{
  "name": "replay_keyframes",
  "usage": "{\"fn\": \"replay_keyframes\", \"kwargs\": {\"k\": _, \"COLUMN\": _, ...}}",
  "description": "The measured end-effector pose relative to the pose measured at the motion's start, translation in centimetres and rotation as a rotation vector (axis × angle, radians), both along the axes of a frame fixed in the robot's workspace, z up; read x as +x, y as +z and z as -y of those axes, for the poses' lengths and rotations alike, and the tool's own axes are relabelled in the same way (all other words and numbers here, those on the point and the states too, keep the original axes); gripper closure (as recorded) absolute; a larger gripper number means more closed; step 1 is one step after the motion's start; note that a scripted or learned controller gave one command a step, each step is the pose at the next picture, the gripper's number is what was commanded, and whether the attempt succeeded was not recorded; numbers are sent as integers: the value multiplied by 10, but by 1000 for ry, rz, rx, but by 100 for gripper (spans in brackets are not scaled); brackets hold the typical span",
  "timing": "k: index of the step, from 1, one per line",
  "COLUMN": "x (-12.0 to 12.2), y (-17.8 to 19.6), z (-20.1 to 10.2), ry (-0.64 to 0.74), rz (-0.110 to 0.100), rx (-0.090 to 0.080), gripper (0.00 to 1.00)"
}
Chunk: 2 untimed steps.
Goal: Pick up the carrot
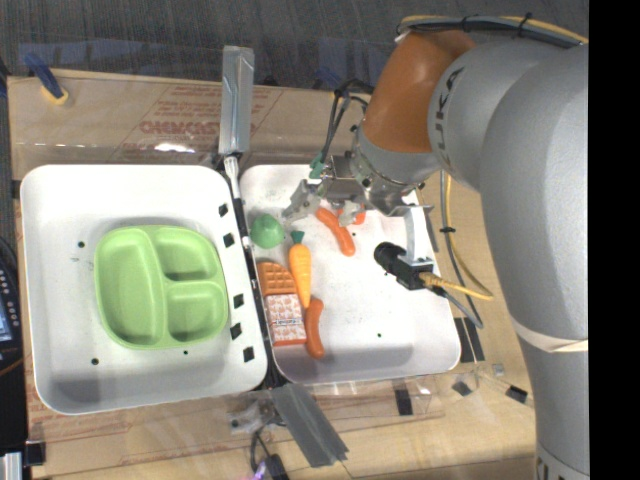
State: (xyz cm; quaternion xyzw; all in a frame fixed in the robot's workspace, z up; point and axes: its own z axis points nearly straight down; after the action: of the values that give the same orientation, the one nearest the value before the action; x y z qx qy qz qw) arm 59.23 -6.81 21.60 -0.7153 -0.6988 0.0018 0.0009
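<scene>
The carrot [300,271] is orange with a small green top and lies lengthwise in the left part of the right bin [400,318], its top pointing to the far side. My gripper [325,200] hangs over the far part of that bin, up and to the right of the carrot and apart from it. A red-orange sausage-shaped piece [338,232] lies slanted right below the gripper, its upper end at the gripper's tip. Whether it touches the gripper I cannot tell.
A green ball [266,231] sits by the right bin's left wall, just left of the carrot's top. An orange-red box [283,313] and a second red-orange sausage piece [315,328] lie near the carrot's tip. The left bin [50,268] holds a green divided plate [160,286].
</scene>
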Motion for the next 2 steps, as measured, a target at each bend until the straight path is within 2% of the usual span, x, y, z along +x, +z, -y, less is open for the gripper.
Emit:
{"fn": "replay_keyframes", "kwargs": {"k": 1, "x": -23, "y": 107, "z": 20, "ry": 99, "rz": 4, "rx": 0, "gripper": 0}}
{"fn": "replay_keyframes", "kwargs": {"k": 2, "x": -30, "y": 136, "z": 6, "ry": 155, "rz": 3, "rx": -1, "gripper": 0}}
